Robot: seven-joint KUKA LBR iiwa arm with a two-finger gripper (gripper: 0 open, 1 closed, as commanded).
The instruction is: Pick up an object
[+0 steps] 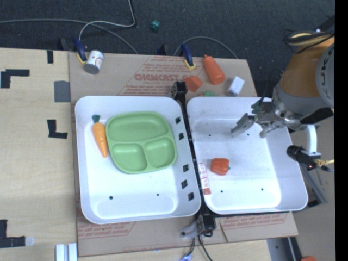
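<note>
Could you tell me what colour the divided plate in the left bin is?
The divided plate is light green, seen in the camera view.

I see a small can (94, 61) and two blue clamps (80, 50) on the cardboard (152, 78). A teal bit (155, 24) lies on the dark floor beyond.

The arm (312, 64) is cut off by the right edge, so only its wrist end and part of the orange band show. The gripper (254, 125) reads as a grey blur over the right bin (283, 200), and its fingertips cannot be made out. A small teal thing (155, 24) on the dark floor is too small to identify. The small can (94, 61) at the cardboard's top left carries a label too blurred to read. The red print on the cardboard (157, 76) is partly covered by the left bin (87, 162). The cable (129, 7) runs off the top edge.
</note>
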